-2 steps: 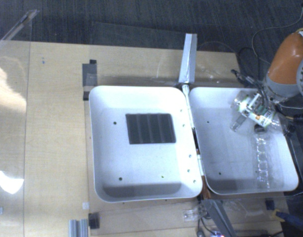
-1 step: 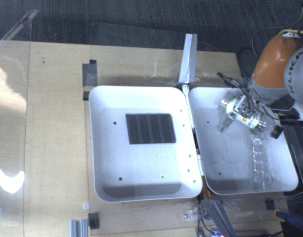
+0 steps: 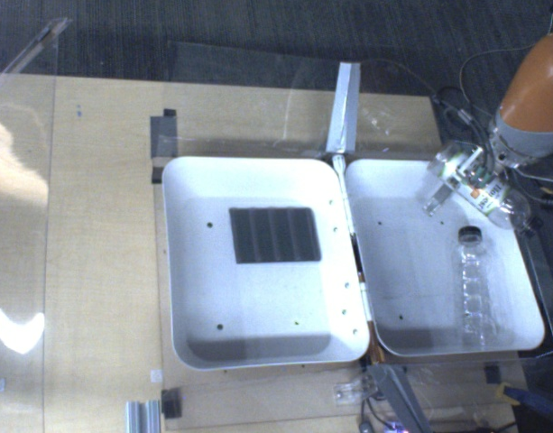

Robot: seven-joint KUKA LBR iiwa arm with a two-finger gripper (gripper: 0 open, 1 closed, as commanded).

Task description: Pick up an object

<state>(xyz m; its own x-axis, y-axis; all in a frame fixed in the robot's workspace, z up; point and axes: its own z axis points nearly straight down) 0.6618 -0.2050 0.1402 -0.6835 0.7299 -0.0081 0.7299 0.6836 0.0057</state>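
Presently the two-finger gripper point(image 3: 446, 184) hangs over the right shallow white bin point(image 3: 411, 327) near its one o'clock corner; its finger state cannot be told. A clear plastic bottle with a dark cap point(image 3: 474, 287) lies at that bin's four o'clock, apart from the gripper. A dark ribbed rectangular pad point(image 3: 274, 234) occupies the left shallow white bin point(image 3: 258, 350).

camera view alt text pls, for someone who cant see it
A grey and orange robot arm's hand hovers over the right white bin, which holds a clear plastic bottle lying near its right side. The left white bin holds a dark ribbed rectangular pad.
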